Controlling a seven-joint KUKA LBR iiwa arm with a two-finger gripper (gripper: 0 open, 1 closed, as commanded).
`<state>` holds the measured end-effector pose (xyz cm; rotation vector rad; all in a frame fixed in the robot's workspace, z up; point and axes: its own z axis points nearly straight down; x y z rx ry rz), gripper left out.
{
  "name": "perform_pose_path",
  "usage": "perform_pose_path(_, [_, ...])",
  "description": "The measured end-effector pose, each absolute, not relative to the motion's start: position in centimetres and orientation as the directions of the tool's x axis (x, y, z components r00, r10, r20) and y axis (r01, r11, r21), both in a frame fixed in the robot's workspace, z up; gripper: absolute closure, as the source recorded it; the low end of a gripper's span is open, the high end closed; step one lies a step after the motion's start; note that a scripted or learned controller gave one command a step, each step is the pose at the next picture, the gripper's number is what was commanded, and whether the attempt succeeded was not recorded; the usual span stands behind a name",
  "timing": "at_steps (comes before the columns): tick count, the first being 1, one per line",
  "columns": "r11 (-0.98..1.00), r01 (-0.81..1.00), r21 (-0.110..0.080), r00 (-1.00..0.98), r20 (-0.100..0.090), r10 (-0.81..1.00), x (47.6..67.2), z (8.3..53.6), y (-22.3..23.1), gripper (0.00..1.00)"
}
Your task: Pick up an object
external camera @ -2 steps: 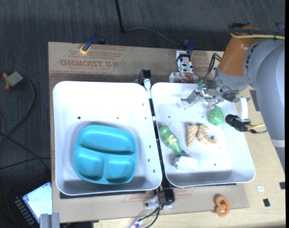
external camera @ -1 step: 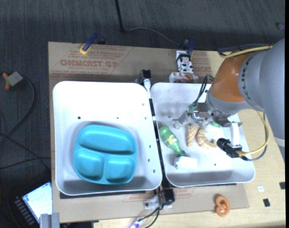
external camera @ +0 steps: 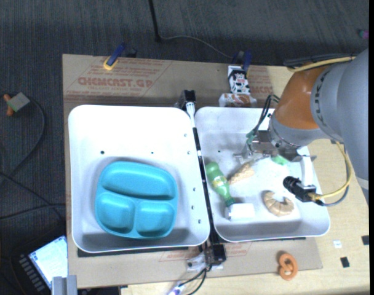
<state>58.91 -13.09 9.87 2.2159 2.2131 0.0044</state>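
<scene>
The right bin (external camera: 224,125) holds a green bottle (external camera: 218,182) near its left wall, a tan bread-like piece (external camera: 241,175) in the middle, a croissant-shaped pastry (external camera: 278,204) at the front right and a small white block (external camera: 242,211) at the front. My gripper (external camera: 259,152) hangs low over the bin's middle, just above and right of the tan piece. A bit of green (external camera: 280,160) shows beside the gripper body. The arm's orange band (external camera: 296,106) rises to the right.
The left bin (external camera: 88,128) holds a blue divided tray (external camera: 136,198). An orange ring (external camera: 288,264) lies on the bench in front of the right bin. Clamps and a small figure (external camera: 238,82) stand at the bench's far edge. A black cable connector (external camera: 298,187) hangs over the right bin.
</scene>
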Motion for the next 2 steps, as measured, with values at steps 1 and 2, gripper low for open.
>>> perform_pose_path(1, [0.002, 1.0, 0.003, -0.002, -0.001, 1.0, 66.9, 18.6, -7.1, 1.0])
perform_pose_path(2, [0.002, 1.0, -0.001, -0.002, 0.0, 1.0, 66.8, 19.2, -1.0, 1.0])
